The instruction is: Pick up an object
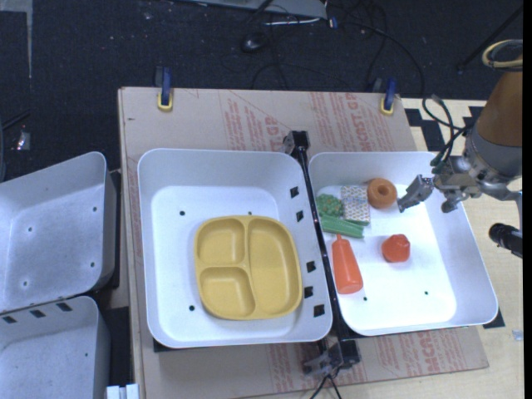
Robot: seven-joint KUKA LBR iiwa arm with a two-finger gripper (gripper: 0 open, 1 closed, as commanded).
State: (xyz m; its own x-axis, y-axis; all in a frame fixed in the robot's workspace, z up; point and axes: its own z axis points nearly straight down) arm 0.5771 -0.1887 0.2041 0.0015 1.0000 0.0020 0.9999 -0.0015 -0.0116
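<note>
The gripper (432,194) hangs over the right bin (465,306), its fingers apart with nothing between them.
In that bin lie a brown donut (381,193), a red toy pepper (396,248), an orange carrot (346,264) and some green toy food (338,216); the donut is just left of the gripper and the pepper is below it; the left bin (166,223) holds a yellow tray (248,267) with three parts; both bins sit on the counter (216,115).

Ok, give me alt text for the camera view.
The gripper hangs open over the right bin, which holds an orange donut, a red item, a carrot and green pieces. The left bin holds a yellow divided tray.
</note>
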